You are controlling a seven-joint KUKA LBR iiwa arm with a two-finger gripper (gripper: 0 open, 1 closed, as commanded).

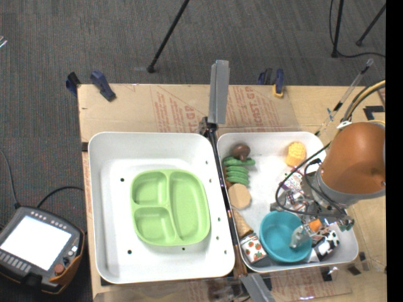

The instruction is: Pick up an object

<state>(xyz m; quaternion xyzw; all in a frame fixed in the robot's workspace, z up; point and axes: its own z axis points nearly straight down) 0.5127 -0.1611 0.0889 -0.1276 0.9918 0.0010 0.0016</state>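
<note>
Gripper sits low in right bin, at blue bowl's right rim; can't tell its state. Toys crowd near corner beside bowl. Risk: it catches bowl's rim and tips it, or pinches two things.

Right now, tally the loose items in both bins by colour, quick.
Green: 2, divided plate, bean-like toy
Blue: 1, bowl
Yellow: 1, corn-like piece
Brown: 1, mushroom-like piece
Tan: 1, round disc
White with print: 2, small box, black-spotted piece
Total: 8, more may hide under the arm.
</note>
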